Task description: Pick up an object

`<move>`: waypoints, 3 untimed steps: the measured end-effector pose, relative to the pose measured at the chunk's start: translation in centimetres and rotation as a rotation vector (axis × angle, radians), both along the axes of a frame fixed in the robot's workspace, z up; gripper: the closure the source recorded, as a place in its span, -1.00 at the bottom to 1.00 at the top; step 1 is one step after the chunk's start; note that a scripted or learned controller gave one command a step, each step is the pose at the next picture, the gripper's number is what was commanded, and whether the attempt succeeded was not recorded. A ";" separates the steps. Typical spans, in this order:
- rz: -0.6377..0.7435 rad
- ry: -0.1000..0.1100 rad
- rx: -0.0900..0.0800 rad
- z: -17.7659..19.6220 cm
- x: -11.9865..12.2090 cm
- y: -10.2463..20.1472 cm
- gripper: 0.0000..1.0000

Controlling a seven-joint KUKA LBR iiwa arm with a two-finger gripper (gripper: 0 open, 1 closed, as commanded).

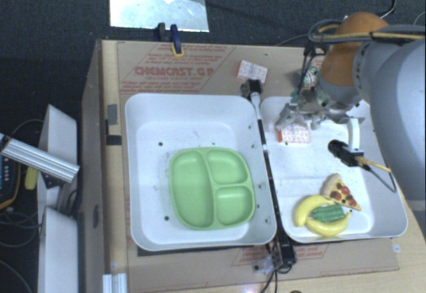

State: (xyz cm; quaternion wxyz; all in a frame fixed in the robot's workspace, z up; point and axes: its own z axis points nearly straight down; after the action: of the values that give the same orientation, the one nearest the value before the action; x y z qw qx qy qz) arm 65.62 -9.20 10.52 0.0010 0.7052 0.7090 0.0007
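My gripper [298,117] hangs over the far left corner of the right bin [386,218], reaching in from the right. Directly beneath it lies a small red and white packet [293,134] on the bin floor; whether the gripper touches it I cannot tell. At the near side of the same bin lie a yellow banana [307,210], a green vegetable [329,213] resting across it, and a toy pizza slice [339,191]. A green divided plate [212,187] sits in the left bin [153,118].
A small white and red card [252,71] lies on the cardboard beyond the bins. A black divider [263,145] runs between the two bins. Bare floor lies in the middle of the right bin.
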 end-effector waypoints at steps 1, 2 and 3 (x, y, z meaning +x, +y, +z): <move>0.000 -0.001 -0.001 -0.9 1.3 0.6 -1.00; 0.005 -0.005 -0.002 0.3 1.4 0.6 1.00; 0.006 -0.004 -0.002 0.3 1.4 0.6 -1.00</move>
State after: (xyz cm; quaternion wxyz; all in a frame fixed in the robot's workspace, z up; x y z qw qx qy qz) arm 67.05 -8.59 10.78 0.0032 0.7031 0.7111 0.0016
